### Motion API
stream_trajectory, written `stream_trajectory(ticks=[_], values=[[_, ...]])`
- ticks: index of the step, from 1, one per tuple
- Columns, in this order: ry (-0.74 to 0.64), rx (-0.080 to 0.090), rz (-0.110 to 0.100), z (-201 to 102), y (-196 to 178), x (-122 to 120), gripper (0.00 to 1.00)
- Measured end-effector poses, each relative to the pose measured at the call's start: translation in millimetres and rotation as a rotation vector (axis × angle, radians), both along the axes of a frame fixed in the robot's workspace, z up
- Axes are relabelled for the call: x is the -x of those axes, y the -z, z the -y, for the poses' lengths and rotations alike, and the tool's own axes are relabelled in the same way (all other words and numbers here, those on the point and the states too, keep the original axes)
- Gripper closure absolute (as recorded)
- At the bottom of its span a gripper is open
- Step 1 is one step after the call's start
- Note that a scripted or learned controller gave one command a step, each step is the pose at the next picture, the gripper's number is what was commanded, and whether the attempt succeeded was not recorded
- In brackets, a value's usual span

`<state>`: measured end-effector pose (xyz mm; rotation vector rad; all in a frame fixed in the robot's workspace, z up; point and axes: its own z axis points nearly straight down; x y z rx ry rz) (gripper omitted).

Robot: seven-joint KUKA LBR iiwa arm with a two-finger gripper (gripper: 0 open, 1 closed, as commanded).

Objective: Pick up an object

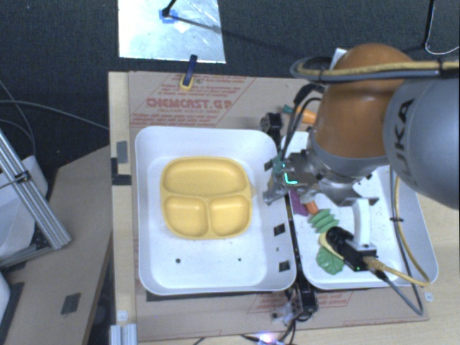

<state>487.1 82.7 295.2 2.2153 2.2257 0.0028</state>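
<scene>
We are reaching in from the right with our grey arm [424,135], angling it steeply downward; the orange band [359,106] is bulging toward the camera and hiding much of the wrist [338,178] beneath it; our claw [284,185] is hanging low at the arm's left end, a small teal light [291,180] glowing on it.

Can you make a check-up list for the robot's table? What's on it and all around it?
Surface: left bin and right bin, both white, side by side on cardboard.
Job's things: yellow plate flat in the left bin; green pieces and orange piece in the right bin.
Clutter: blue and yellow clip on the cardboard.
Grippers: gripper over the line between the bins.
Cables: thin black cables on the floor at left.
Surroundings: dark carpet, shiny sheet, metal frame.
</scene>
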Motion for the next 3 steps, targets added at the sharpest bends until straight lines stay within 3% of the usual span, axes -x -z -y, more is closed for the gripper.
stream_trajectory(ticks=[1, 2, 3], values=[[0.001, -0.002, 0.014, 26.1, -120.9, -0.9, 0.0], [0.003, 0.002, -0.011, 9.3, 19.5, -14.5, 0.0], [0.01, 0.003, -0.006, 71.3, 88.8, -28.6, 0.0]])
